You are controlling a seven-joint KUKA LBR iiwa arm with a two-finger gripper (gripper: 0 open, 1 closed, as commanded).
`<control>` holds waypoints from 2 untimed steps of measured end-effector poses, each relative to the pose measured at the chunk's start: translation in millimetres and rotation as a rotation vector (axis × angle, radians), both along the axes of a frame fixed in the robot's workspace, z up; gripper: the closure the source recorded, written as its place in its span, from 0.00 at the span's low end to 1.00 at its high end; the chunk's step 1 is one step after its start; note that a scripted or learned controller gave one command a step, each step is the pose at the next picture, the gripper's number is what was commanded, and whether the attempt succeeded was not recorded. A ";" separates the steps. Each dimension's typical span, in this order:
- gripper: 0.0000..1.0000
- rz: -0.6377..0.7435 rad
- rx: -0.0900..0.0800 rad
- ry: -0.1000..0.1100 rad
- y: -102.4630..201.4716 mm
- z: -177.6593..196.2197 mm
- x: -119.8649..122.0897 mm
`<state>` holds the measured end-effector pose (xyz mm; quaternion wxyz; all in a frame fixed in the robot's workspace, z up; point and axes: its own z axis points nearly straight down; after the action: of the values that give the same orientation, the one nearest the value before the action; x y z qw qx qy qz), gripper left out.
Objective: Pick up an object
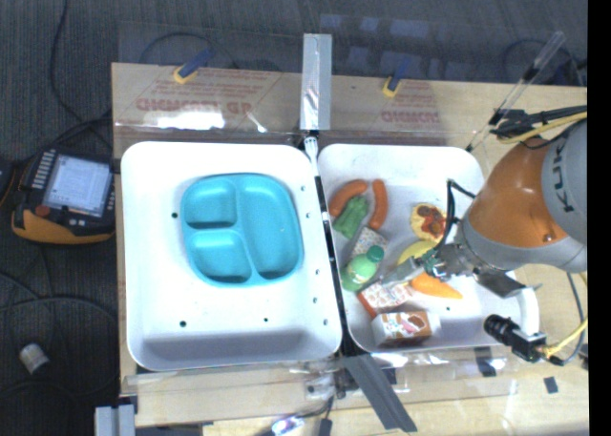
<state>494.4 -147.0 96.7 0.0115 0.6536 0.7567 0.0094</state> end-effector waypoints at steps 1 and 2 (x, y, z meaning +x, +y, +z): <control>1.00 0.005 0.004 -0.007 3.1 13.0 3.4; 1.00 -0.069 0.003 0.033 44.0 16.2 15.8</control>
<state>510.2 -102.9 112.8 -0.0015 0.6793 0.7339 -0.0007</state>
